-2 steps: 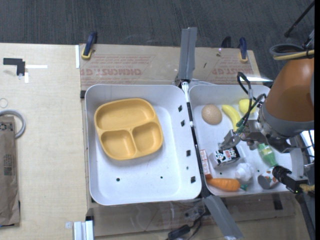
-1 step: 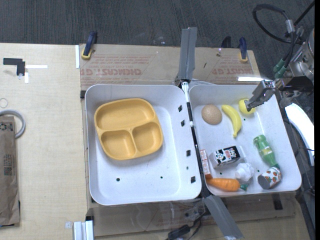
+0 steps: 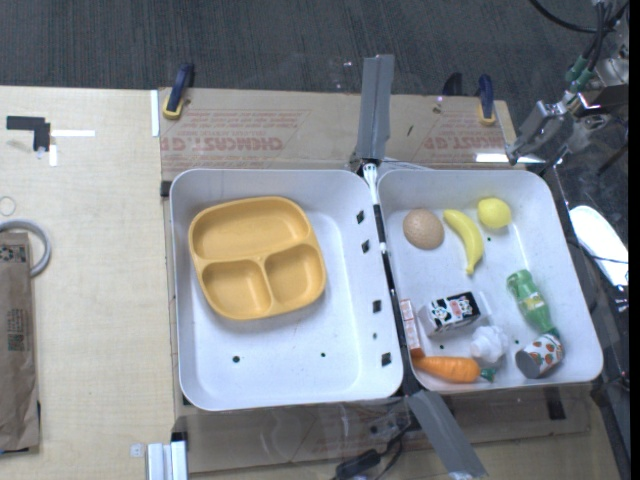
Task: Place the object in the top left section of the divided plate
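At the left bin [image 3: 185, 298]: holds the yellow divided plate [image 3: 245, 230] alone, set toward the bin's far left part.
Plate axis: long axis runs left to right in the camera view, tilted a little so its right end sits nearer the camera.
Plate sections: one large section along the far side, two smaller ones side by side along the near side.
Room around plate: bare white floor lies to its right and on its near side; its left edge sits near the bin wall.
Right bin [image 3: 578, 268]: holds all the loose things, none touching the plate.
Far row: brown egg [image 3: 423, 228], banana [image 3: 466, 238] and lemon [image 3: 493, 212]; the banana's long axis runs far to near, curving.
Middle: milk carton [image 3: 452, 311] left, green bottle [image 3: 528, 299] right, its length lying far to near.
Near edge: carrot [image 3: 448, 369] lying left to right beside the wall, a white crumpled item [image 3: 488, 343] just above it, and a small patterned can [image 3: 540, 356] in the corner.
Gripper [image 3: 530, 138]: beyond the right bin's far right corner, outside both bins, well apart from every object; holds nothing, and whether it is open or closed cannot be told.
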You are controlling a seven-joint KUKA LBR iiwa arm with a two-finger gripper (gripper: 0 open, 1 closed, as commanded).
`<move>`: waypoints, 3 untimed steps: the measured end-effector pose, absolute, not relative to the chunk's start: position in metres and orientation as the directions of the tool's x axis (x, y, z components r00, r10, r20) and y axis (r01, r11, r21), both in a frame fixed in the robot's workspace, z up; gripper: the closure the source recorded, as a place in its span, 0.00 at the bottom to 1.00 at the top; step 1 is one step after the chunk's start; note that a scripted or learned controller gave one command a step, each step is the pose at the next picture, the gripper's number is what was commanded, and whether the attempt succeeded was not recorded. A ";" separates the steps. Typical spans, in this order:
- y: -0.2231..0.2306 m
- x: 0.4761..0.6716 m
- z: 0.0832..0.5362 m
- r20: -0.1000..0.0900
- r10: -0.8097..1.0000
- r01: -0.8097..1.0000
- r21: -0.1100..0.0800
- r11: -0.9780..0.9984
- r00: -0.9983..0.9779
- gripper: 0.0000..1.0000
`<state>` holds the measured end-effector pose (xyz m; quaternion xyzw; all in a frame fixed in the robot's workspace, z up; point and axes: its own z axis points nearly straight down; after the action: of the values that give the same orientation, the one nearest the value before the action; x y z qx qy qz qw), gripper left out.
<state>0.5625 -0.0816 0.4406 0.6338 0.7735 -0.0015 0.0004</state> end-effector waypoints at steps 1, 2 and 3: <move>0.032 0.497 0.404 -0.002 0.978 0.978 -0.003 0.207 -0.207 0.00; 0.033 0.498 0.413 -0.004 0.978 0.978 -0.004 0.210 -0.210 1.00; 0.032 0.498 0.412 -0.004 0.978 0.978 -0.005 0.209 -0.209 0.00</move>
<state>0.4984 0.0325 0.4125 0.6288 0.7776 -0.0030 0.0000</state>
